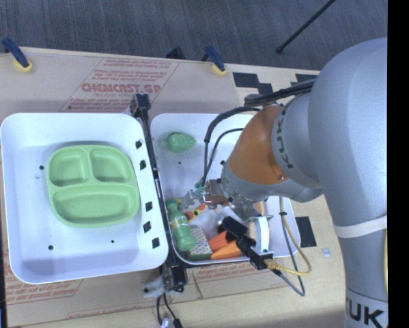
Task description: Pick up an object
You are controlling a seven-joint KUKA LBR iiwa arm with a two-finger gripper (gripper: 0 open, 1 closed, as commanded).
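My gripper (203,198) hangs low in the right bin (164,176), over a pile of small toys at its near end. Under and beside it lie a green bottle-shaped piece (184,236), an orange carrot-like piece (224,253), a second orange piece (218,240) and small mixed bits (175,210). A green leafy lump (180,141) rests alone at the far end of the same bin. The wrist and arm cover the fingertips, and nothing shows between them.
The left bin (13,203) holds a pale green divided plate (93,183). A black-marked ridge (148,183) separates the two bins. The big grey arm (347,142) covers the right side of the right bin. Blue clamps (216,59) hold the cardboard bench.
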